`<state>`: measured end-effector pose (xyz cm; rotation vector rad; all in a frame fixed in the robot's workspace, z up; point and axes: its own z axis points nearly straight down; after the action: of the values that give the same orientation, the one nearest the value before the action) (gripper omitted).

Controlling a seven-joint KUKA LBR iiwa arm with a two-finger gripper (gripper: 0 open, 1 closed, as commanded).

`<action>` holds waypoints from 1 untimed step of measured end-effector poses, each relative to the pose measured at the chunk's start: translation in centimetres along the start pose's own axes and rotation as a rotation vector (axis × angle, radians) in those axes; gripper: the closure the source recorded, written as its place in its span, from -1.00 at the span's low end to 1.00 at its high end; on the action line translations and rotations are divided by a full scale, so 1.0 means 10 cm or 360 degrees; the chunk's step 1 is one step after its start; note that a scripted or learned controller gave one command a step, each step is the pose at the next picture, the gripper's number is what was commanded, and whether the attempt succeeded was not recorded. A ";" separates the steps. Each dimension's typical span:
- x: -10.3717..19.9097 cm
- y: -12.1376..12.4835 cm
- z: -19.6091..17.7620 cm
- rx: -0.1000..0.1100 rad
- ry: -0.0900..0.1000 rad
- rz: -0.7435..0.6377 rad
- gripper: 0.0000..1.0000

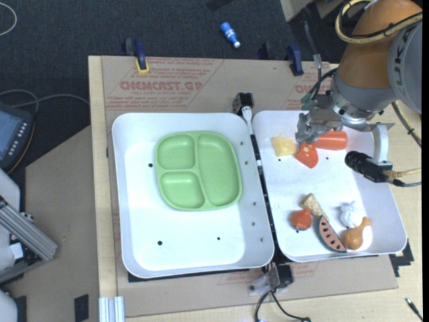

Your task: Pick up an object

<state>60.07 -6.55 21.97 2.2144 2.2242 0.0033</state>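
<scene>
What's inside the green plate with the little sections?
The green plate sits in the left bin. Its three sections look bare: no food inside. What lies underneath it is hidden.

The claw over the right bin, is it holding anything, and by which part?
Cannot be told. The claw sits low among the red-orange pieces and the yellow piece in the right bin; a grip isn't visible.

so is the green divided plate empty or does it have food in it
Empty. The green divided plate lies flat in the left bin, all three compartments bare. The toy food pieces lie in the right bin.
</scene>
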 end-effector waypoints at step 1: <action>0.44 0.32 0.06 -0.0001 0.0002 -0.0003 1.00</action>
<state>63.24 -2.13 21.39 2.2130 2.2263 0.0056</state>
